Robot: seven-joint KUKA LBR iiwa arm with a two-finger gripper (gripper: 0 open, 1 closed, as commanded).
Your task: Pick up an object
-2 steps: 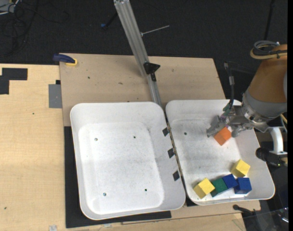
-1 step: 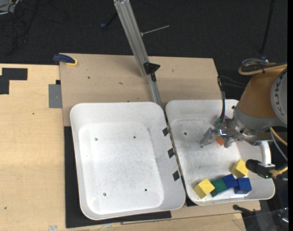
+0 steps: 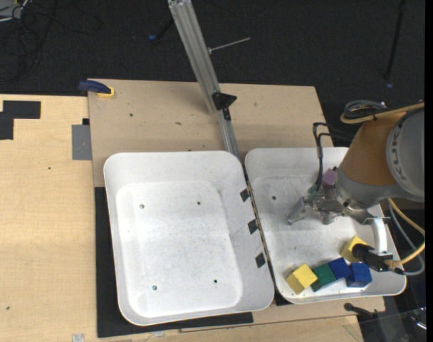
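Note:
My gripper (image 3: 310,218) hangs low over the middle of the right bin (image 3: 288,173), its fingers spread open and nothing between them. Along that bin's front edge lie a yellow block (image 3: 300,278), a green block (image 3: 323,276) and two blue blocks (image 3: 342,268) (image 3: 360,275). A small yellow piece (image 3: 355,247) sits just behind them, at the right. All of these lie in front of and to the right of the gripper, apart from it. A small purple thing (image 3: 330,178) shows right behind the wrist; I cannot tell whether it lies in the bin.
The left bin (image 3: 131,169) stands beside the right one, with black clips (image 3: 252,226) along the shared edge. A slanted metal rail (image 3: 199,55) rises behind the bins. The arm's grey and orange body (image 3: 377,159) overhangs the right bin's far right side.

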